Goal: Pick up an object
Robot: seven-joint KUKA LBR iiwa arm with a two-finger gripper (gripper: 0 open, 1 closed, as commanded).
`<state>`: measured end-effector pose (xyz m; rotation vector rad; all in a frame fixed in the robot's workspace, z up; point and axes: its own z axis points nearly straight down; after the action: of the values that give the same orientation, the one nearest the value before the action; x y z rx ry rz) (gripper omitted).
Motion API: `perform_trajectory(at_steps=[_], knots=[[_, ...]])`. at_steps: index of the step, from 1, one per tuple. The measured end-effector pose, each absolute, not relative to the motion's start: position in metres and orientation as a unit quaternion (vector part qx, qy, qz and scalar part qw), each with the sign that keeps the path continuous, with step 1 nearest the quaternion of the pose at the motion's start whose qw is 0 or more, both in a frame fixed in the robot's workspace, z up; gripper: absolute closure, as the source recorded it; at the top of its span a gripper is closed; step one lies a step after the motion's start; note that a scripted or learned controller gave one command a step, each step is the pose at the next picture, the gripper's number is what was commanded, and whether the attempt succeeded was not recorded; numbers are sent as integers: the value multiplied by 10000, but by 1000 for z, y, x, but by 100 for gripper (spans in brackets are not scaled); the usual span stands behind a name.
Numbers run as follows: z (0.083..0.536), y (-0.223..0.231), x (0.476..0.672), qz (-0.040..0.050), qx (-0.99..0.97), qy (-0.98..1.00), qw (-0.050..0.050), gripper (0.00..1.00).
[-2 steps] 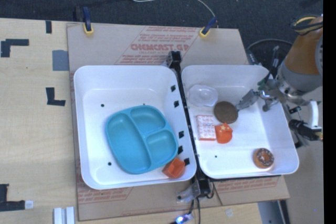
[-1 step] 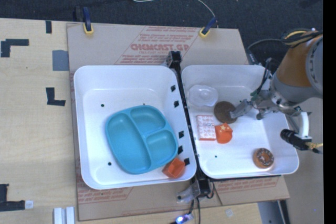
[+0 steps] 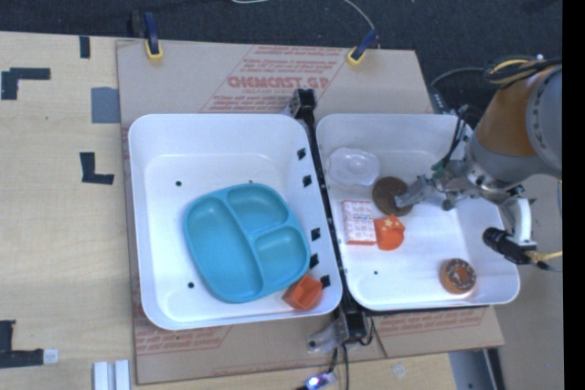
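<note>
Landmark: the black divider (image 3: 315, 187) where the two white bins meet; all places below are given from it.
Surface: a light wooden bench top (image 3: 55, 224) under a brown cardboard sheet (image 3: 274, 82) on which both bins rest.
Left bin (image 3: 151, 137): touching the divider on its left side.
Blue tray (image 3: 247, 239): a three-compartment plate lying flat in the left bin, left of the divider and tilted against the bin's edges.
Orange block (image 3: 303, 292): in the left bin's near corner, just beside the lower end of the divider, touching the blue tray's rim.
Right bin (image 3: 411, 128): touching the divider on its right side.
Clear lid (image 3: 353, 166): a round transparent piece, just right of the divider, toward the far part of the right bin.
Red-and-white packet (image 3: 358, 222): flat on the bin floor, just right of the divider at mid length.
Small orange piece (image 3: 390, 233): touching the packet's right edge.
Brown disc (image 3: 390, 194): right of the divider, beyond the packet, at the tip of the claw.
Doughnut-like ring (image 3: 458, 276): well right of the divider, near the right bin's near-right corner.
Arm (image 3: 521, 128): grey with an orange band, over the right bin's far side from the divider.
Claw (image 3: 413, 193): reaching toward the divider, its tip touching or just beside the brown disc; whether it is spread or pressed together cannot be made out, and no object is seen pinched in it.
</note>
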<state>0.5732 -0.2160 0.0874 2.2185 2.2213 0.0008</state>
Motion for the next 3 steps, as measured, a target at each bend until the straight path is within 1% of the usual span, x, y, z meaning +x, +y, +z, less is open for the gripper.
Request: perform_trajectory(at_steps=[1,2,3], knots=[[100,-214,576,31,7061,7081,28,100],[156,-213,568,8,7066,7076,20,100],[215,-219,562,8,7068,7074,26,100]])
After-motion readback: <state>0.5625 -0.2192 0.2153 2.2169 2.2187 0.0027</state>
